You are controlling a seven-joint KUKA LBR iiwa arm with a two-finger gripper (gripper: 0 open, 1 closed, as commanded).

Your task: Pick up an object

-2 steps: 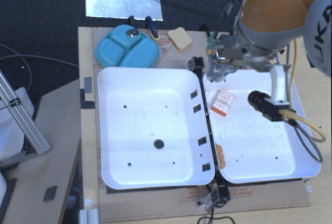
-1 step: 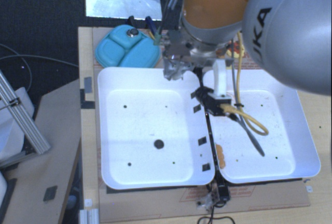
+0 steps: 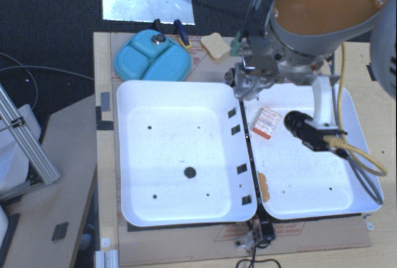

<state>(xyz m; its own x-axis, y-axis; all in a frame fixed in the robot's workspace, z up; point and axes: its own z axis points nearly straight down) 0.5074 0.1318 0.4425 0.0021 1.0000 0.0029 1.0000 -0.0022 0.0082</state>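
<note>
Camera view: arm reaches in from right, fingers (image 3: 248, 88) low over right bin (image 3: 347, 198) far-left corner, by divider. Whether spread or closed, cannot tell; nothing seen held. Small red-white packet (image 3: 266, 123) lies flat just nearside of fingers, apart. Likely lining up for grab. Black dot in left bin (image 3: 133, 198).
</note>
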